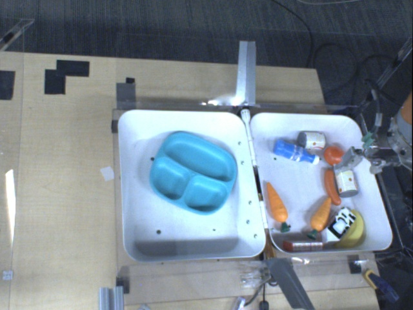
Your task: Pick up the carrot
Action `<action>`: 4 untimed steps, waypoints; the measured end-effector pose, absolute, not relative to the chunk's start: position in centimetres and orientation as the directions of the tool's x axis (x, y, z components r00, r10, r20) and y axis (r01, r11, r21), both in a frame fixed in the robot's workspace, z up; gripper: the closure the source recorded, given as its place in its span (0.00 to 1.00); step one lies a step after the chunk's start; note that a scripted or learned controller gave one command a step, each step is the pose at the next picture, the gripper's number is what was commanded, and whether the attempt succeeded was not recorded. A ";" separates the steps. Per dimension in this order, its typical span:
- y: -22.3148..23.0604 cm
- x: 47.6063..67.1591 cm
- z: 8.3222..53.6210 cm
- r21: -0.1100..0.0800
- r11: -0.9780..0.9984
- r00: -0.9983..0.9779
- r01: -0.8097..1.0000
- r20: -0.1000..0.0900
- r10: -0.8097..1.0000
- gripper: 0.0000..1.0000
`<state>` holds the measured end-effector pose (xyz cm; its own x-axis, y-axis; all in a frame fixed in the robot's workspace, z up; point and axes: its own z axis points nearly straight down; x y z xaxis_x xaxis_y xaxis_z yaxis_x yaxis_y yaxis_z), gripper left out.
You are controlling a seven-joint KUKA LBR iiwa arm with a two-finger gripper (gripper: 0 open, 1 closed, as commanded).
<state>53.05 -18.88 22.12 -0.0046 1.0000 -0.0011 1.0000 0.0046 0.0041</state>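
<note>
Camera view: the orange tapered plastic carrot [277,203] lies flat near the left wall of the right shallow white bin [261,148], clear of the clutter, so likely open to a top grasp. A second orange carrot [320,214] rests by the yellow banana [352,235]. The gripper [381,152] hovers at the bin's right rim; jaw state cannot be told. The blue compartment tray [193,171] sits in the left bin.

On the desk [58,192] sit two white bins. The left bin [139,231] holds a blue divided plate [192,171], tilted across its middle. The right bin [371,237] holds a blue bottle [293,152] and a small can [311,140] at the far side, a tomato [333,154], a sausage [331,185], and a banana [352,231] in the near right corner.
</note>
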 end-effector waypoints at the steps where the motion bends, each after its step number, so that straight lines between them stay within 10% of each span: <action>1: -16.4 51.0 9.3 0.005 0.068 -0.068 0.998 0.000 0.998 0.00; 2: -12.3 50.1 9.0 0.016 0.069 -0.069 0.997 -0.005 0.998 0.00; 3: -12.1 50.4 10.2 0.023 0.073 -0.073 0.997 -0.004 0.997 1.00; 4: -7.7 58.0 18.6 0.005 -0.082 0.082 0.997 0.000 0.997 1.00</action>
